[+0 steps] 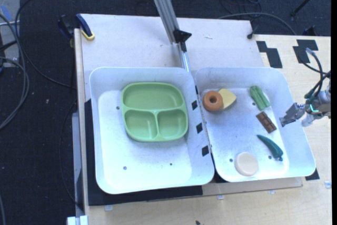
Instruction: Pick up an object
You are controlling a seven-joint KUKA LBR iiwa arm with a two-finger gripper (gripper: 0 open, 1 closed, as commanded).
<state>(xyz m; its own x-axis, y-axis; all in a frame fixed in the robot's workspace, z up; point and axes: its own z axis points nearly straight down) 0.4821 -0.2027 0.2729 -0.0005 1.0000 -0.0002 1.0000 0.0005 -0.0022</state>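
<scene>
White plastic of the right bin (295,163) is cradling a brown bar (266,121) near its right wall, while the claw (289,117) is hovering just beside it, seemingly lining up, its grip state too blurred to tell.

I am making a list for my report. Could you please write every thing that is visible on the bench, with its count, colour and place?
bins: two, white, side by side on the bench
divided plate: one, light green, left bin
doughnut: one, brown, right bin, far left part
wedge: one, yellow, touching the doughnut
ridged piece: one, green, right bin, far part
bar: one, dark brown, right bin, middle
pepper-like piece: one, teal, right bin, near part
disc: one, cream, right bin, near edge
gripper: one, grey, over right bin's right rim
</scene>
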